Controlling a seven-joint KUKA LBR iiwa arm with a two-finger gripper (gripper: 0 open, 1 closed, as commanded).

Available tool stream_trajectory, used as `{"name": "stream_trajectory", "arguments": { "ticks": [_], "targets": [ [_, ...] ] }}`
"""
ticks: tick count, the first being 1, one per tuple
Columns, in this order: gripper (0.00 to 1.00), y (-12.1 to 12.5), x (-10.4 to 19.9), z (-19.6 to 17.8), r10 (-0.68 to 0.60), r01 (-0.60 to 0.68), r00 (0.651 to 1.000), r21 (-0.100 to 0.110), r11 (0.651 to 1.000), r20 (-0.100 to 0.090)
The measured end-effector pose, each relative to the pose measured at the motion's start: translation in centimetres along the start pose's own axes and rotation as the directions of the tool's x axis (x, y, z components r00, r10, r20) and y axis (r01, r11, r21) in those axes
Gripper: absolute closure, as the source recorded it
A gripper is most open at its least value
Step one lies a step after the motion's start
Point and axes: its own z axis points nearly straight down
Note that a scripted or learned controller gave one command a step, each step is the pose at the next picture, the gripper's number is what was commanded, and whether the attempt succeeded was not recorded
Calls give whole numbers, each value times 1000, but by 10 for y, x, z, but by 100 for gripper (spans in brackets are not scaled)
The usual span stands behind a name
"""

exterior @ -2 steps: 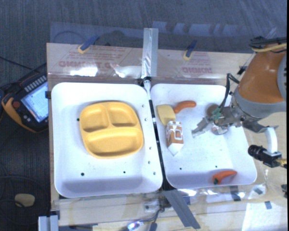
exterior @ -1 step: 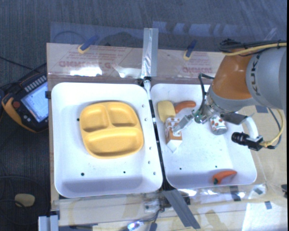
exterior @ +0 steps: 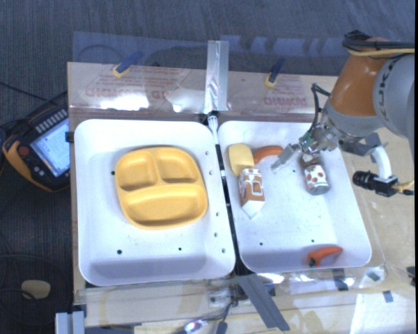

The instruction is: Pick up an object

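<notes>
Status at this frame: pick not complete. Nothing was seen lifted off the floor of either bin.

Right-hand shallow white bin (exterior: pixel 348 207) held the candidates. A small cylindrical can with red-and-white printed label (exterior: pixel 316 178) lay on its side near the bin's back right area. The claw (exterior: pixel 308 145) hung just above and behind that can, at the end of the grey arm with its orange band (exterior: pixel 353 89). From this slanted view I could not tell whether the claw's two sides were apart or together, nor whether it touched the can; no object was visibly between them.

Other items in the same bin, all resting on its floor: a pale yellow rounded block (exterior: pixel 240 157) beside an orange rounded piece (exterior: pixel 268 152), a white-and-brown printed carton (exterior: pixel 251 190) lying flat near the centre divider, and an orange carrot-shaped toy (exterior: pixel 324 255) at the front wall.

Left-hand white bin (exterior: pixel 90 256) carried a yellow plastic sectioned plate (exterior: pixel 160 186).

Judgement: the approach appeared done, with the can the likely target. Closing on it and lifting were left.
</notes>
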Motion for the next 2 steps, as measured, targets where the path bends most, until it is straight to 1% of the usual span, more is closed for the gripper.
{"name": "stream_trajectory", "arguments": {
  "ticks": [1, 2],
  "targets": [
    [0, 6, -49, 22, 41, -41, 999, -15, 999, 2],
    [0, -21, -48, 51, 57, -57, 998, -7, 998, -3]
  ]
}}
